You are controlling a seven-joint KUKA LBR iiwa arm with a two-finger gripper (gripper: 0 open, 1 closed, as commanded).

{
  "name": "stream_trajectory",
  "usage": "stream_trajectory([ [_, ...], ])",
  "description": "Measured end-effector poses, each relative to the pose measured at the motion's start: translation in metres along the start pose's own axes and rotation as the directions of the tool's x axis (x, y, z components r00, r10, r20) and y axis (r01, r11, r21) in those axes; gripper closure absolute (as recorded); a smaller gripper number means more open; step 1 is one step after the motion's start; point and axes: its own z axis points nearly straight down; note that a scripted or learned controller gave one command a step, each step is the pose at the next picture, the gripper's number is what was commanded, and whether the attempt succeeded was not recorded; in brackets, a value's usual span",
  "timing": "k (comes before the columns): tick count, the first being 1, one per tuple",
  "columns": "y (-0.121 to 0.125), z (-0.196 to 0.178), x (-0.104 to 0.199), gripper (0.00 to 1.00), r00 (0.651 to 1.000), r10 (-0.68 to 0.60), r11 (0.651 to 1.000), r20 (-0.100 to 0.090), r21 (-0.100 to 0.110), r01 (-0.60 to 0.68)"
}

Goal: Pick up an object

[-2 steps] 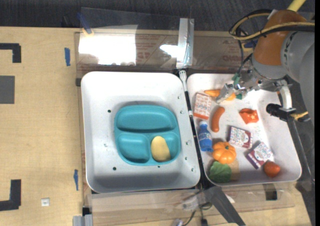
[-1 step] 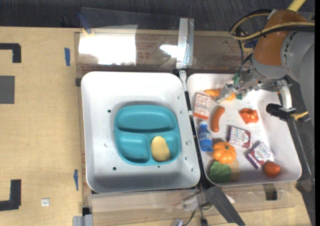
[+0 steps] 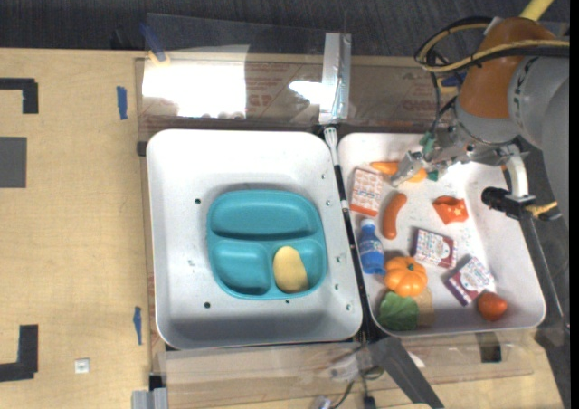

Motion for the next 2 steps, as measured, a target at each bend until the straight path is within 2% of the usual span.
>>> stream_trajectory([
  [1,0.0,0.0,0.0,0.0,1.0,0.0,1.0,0.0,0.0,0.0],
  [2,-0.023,-0.048,0.01,0.0,0.997,-0.076,0.997,0.002,-0.005,0.076],
])
